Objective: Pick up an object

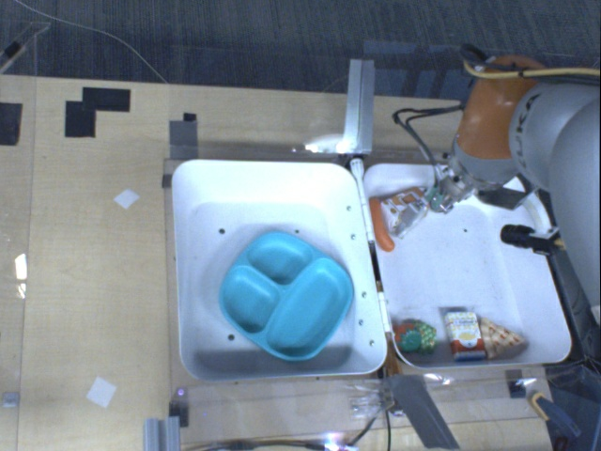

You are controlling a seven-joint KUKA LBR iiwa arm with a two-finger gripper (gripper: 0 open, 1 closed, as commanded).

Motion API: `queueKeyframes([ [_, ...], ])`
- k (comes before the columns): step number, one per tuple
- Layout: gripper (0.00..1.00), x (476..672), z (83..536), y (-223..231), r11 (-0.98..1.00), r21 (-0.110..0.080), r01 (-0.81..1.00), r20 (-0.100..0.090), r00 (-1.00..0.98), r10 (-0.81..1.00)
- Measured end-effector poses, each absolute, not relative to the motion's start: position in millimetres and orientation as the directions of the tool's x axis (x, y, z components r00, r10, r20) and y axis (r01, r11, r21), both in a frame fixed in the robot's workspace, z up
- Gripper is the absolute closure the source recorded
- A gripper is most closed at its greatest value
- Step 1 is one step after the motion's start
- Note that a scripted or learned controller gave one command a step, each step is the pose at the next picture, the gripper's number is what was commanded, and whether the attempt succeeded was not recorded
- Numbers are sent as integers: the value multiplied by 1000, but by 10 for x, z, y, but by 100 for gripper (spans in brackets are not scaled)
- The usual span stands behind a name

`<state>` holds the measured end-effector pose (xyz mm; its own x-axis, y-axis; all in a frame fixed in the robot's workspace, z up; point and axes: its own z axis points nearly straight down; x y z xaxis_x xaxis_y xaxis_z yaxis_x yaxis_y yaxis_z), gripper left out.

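My gripper (410, 217) reaches down into the far left part of the right bin (488, 271), below the arm's orange band (488, 111). It hangs just to the right of an orange sausage-like piece (380, 228) lying along the bin's left wall. A brown and white item (402, 198) lies right behind the gripper, partly covered by it. Along the near wall lie a green and orange toy (416, 336), a small printed carton (462, 333) and a pizza-slice toy (505, 340).
The left bin (211, 205) holds a blue divided plate (286, 294) near its middle. A raised divider (368, 252) separates the two bins. A black cable (423, 134) loops off the wrist above the right bin's far edge.
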<state>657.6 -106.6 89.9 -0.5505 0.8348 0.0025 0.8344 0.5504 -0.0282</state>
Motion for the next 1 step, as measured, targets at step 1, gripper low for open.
queueKeyframes([
  [1,0,6609,873,-1081,590,-35,806,10,-590,807],
])
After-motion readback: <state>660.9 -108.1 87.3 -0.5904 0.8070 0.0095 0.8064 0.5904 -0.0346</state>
